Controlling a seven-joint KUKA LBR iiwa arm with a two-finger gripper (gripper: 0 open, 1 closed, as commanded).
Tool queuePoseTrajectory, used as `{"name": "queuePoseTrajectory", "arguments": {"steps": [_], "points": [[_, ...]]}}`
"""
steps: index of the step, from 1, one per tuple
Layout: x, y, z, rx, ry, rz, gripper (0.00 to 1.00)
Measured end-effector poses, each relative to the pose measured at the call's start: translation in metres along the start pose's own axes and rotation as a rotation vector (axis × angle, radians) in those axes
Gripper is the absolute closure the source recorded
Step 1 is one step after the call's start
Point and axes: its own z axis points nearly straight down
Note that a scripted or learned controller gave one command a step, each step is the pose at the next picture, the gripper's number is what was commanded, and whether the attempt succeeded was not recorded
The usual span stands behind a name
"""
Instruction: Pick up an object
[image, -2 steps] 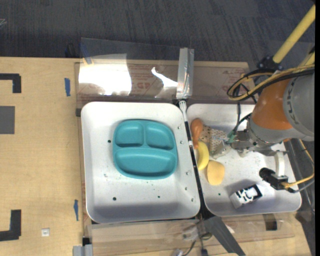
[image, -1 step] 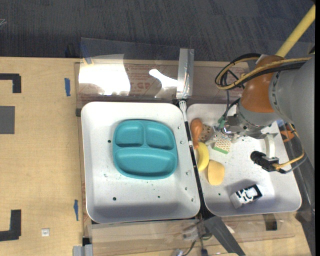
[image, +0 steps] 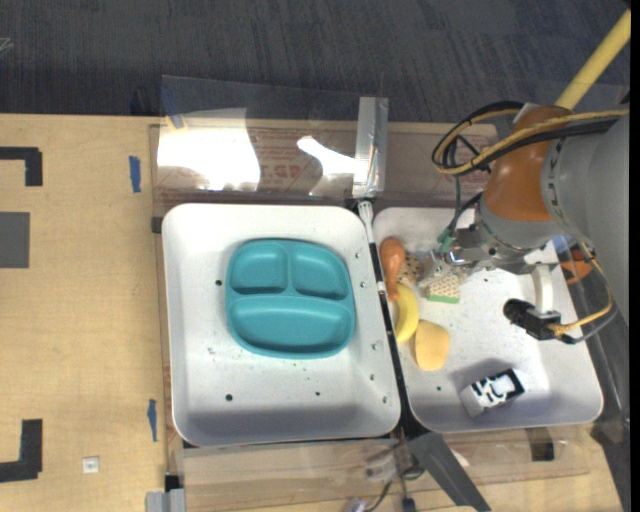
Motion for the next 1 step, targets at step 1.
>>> {"name": "queuePoseTrajectory", "arguments": {"steps": [1], "points": [[0.0963, 0.0227, -0.0903, 0.001, 0.006, 0.013, 1.0]]}}
